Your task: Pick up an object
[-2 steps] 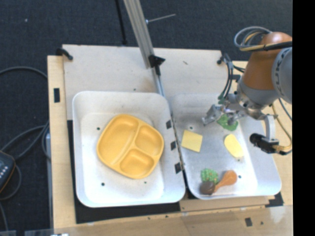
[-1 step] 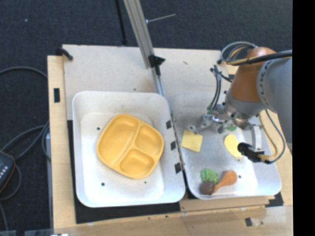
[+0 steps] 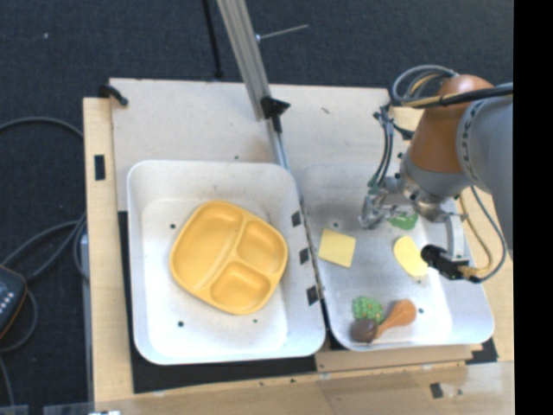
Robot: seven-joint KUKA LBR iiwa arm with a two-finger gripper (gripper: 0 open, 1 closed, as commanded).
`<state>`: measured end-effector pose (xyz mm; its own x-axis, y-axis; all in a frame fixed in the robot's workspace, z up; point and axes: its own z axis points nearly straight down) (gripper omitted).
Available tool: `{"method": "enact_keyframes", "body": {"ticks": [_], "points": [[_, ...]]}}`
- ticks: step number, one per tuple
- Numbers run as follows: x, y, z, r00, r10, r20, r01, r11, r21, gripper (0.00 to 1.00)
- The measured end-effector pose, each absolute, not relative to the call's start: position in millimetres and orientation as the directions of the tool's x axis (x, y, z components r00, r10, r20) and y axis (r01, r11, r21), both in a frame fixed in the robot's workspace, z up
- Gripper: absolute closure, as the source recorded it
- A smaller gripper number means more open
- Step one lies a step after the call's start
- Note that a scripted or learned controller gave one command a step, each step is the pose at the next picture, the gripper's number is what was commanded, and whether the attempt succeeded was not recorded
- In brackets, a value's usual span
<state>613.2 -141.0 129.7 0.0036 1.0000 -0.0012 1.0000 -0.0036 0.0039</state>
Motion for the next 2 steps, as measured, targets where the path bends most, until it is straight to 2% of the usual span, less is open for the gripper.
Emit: {"method": "enact_keyframes", "body": {"ticks": [2], "points": [[621.7,-138.0,236.2,-0.003,1.0,-0.002,1.0,0.003,0.006,1.0]]}}
